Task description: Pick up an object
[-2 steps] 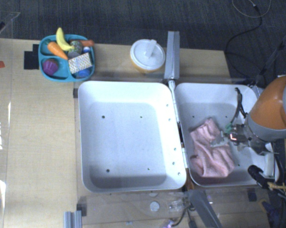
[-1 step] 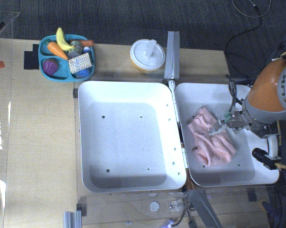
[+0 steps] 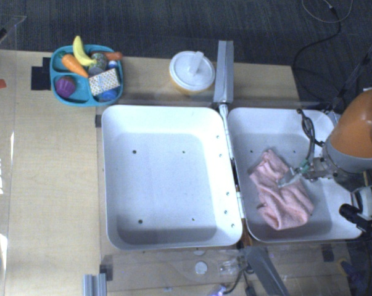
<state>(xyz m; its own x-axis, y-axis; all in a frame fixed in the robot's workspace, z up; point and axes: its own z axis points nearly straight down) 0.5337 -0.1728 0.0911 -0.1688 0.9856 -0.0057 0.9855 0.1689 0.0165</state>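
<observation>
Gripper (image 3: 292, 177) tips rest on the pink cloth (image 3: 278, 193), which lies crumpled in the right bin (image 3: 260, 128); whether they pinch it I cannot tell (too small). A good grab, I judge, takes a raised fold near the cloth's middle.

We see a cloth (image 3: 279, 192) in the right bin (image 3: 269, 123), the gripper (image 3: 292, 177) on it; tray (image 3: 60, 73) and cup (image 3: 192, 71) sit far left.
</observation>
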